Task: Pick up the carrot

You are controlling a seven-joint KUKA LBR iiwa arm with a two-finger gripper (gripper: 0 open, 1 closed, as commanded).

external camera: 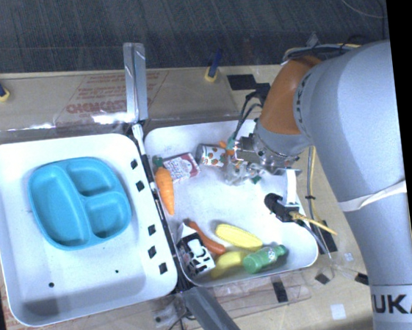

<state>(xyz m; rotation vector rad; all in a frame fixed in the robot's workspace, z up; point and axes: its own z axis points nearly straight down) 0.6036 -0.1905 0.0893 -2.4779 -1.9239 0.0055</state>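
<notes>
So your carrot [165, 189] lies at the right bin's [305, 260] left wall, long axis roughly vertical in frame, well left of the end effector [244, 165]; whether that's spread or pressed together, can't tell.

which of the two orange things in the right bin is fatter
The carrot lying along the right bin's left wall, near the divider. It is short, thick and bright orange; the other orange piece, lower by the yellow items, is thin and darker.

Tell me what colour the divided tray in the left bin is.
Light blue; the divided tray shows clearly in the camera view.
</notes>
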